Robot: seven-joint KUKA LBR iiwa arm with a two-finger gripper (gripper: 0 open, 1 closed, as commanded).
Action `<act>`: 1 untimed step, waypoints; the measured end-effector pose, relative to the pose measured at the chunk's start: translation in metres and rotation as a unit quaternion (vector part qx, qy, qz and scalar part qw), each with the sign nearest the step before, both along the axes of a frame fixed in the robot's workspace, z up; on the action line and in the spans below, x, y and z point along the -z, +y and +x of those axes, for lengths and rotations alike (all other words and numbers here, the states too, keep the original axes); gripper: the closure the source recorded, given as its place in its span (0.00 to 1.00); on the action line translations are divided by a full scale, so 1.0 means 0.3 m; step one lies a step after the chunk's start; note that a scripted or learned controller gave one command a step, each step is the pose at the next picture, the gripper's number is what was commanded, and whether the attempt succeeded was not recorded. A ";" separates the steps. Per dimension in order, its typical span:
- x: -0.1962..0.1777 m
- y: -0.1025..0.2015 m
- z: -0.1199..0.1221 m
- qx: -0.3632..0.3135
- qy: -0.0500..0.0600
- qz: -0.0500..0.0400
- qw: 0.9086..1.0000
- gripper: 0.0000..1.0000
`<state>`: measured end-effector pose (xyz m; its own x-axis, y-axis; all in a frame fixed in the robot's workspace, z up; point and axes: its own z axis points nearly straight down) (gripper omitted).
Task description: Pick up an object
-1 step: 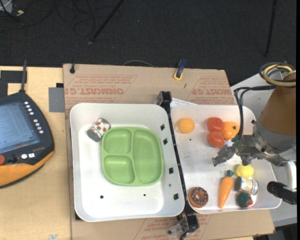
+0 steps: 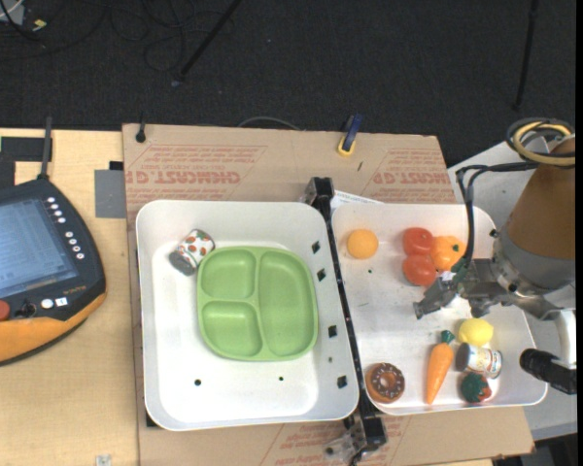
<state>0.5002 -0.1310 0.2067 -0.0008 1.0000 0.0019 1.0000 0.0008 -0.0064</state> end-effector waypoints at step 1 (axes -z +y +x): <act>0.189 0.021 -0.034 -0.001 0.003 0.001 1.000 0.00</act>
<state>0.4900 -0.1247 0.1499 -0.0023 1.0000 0.0039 0.9999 0.0023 -0.0117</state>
